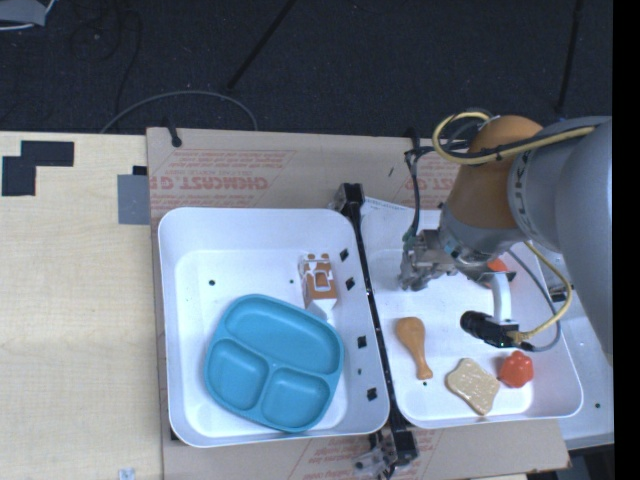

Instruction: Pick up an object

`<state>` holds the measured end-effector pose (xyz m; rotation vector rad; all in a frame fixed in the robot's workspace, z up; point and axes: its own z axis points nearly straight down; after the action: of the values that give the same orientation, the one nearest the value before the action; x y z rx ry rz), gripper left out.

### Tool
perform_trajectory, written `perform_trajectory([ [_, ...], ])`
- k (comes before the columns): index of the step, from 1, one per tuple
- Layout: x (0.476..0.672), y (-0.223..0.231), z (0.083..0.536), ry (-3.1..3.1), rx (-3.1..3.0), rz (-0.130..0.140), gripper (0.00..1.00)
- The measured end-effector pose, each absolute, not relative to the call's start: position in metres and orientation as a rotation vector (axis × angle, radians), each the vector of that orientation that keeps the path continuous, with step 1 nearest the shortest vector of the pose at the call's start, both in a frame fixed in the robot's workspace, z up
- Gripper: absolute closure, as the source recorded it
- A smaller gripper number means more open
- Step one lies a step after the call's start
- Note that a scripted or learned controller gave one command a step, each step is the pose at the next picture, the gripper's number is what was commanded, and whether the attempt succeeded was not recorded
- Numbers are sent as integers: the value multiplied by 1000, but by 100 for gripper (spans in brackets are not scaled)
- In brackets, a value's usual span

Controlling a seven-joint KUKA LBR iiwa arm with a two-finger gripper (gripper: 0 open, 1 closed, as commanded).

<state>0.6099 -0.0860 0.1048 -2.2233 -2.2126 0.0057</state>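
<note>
The arm (pixel 565 203) reaches in from the right w/ the gripper (pixel 418 272) low over the back-left part of the right bin (pixel 545 403), above bare white floor. It's pointed down, presumably for a top-down grab. Claw state: can't tell, since the wrist hardware hides the tip from this angle, and nothing is visibly held.

Candidate objs all sit nearer the front of the same bin:
- The drumstick (pixel 414 344) is closest, just in front of the gripper and apart from it. It's tan plastic and smooth, w/ a fat rounded head tapering to a thin shaft that lies lengthwise toward the front wall.
- The toast slice (pixel 473 385) is pale and flat w/ a slightly speckled face. It's near the front wall, close to the drumstick's thin end.
- The red piece (pixel 516 368) is small, rounded and glossy, poss. a toy fruit. It's just right of the toast.

Loose scatter w/ gaps between items probably leaves room for a claw to drop around any one.

The left bin (pixel 190 268) holds a blue tray (pixel 270 360), hard plastic w/ three compartments and rounded corners. A small orange-and-white toy (pixel 320 279) is just behind it.
</note>
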Motion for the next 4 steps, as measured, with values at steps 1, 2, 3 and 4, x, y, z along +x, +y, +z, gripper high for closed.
perform_trajectory([
  [1, 613, -91, 148, -2214, -2230, 0, 100],
  [2, 618, -93, 190, -2219, -2223, 0, 100],
  [3, 618, -94, 236, -2221, -2221, 0, 100],
  [4, 616, -39, 226, -2220, -2219, 4, 100],
])
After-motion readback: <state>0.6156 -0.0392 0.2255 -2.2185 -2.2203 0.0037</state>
